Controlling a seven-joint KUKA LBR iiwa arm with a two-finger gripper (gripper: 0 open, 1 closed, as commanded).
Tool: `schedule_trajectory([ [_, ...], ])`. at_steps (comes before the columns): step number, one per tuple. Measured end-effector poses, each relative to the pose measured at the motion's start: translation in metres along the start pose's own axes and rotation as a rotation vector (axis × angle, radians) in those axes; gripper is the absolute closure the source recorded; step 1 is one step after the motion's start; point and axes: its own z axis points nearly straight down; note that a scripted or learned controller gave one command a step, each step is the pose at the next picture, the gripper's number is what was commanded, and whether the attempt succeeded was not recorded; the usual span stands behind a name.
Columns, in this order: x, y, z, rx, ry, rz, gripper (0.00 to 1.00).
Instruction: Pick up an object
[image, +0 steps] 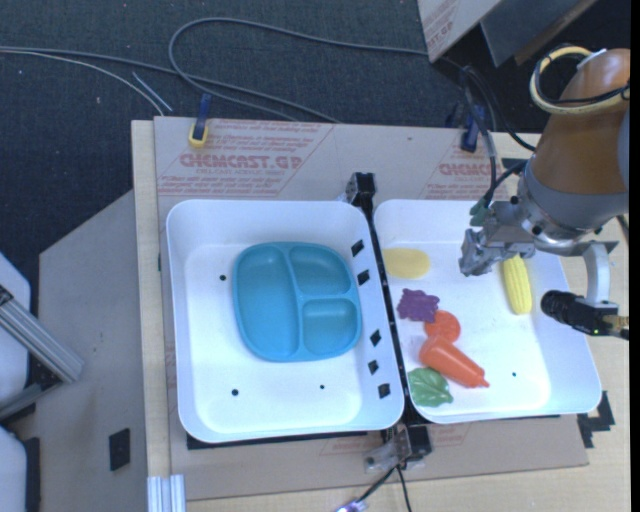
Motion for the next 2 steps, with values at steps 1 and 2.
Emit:
schedule_trajectory([
  [1,0.062,0.016,0.003,0.000,0.001,-0.002,1.00],
  [2,0.117,0.024,0.001,0.001,0.001,-0.001,1.00],
])
